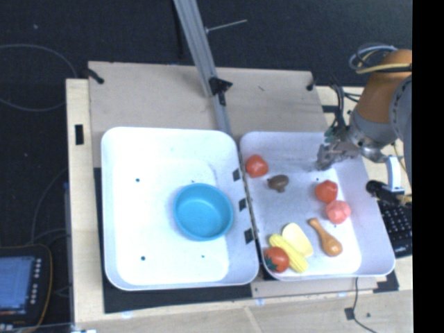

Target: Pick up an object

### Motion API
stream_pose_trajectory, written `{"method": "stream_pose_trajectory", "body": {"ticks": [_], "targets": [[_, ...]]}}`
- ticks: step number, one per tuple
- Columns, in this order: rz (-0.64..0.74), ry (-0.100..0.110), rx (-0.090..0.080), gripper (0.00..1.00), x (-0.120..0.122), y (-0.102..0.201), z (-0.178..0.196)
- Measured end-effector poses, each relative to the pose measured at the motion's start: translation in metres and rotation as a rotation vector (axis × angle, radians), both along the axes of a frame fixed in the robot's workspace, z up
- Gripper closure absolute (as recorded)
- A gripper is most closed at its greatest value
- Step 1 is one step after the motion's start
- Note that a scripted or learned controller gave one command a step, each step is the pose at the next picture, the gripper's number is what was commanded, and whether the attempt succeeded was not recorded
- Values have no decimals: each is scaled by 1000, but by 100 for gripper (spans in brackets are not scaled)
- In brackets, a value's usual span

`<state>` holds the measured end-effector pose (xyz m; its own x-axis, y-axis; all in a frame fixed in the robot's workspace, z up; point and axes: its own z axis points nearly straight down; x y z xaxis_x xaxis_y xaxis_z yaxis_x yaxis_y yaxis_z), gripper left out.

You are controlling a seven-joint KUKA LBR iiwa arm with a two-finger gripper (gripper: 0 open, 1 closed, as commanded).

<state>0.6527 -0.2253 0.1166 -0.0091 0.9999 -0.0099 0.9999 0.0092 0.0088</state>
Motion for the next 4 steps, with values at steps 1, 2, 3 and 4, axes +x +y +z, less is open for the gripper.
{"method": "stream_pose_trajectory", "body": {"ticks": [1, 2, 3, 4], "targets": [[-4, 2, 11, 100, 0, 8, 62], [-2, 2, 10, 100, 12, 6, 120], [3, 4, 10, 100, 13, 6, 145], [-2, 9, 10, 100, 5, 57, 133]]}}
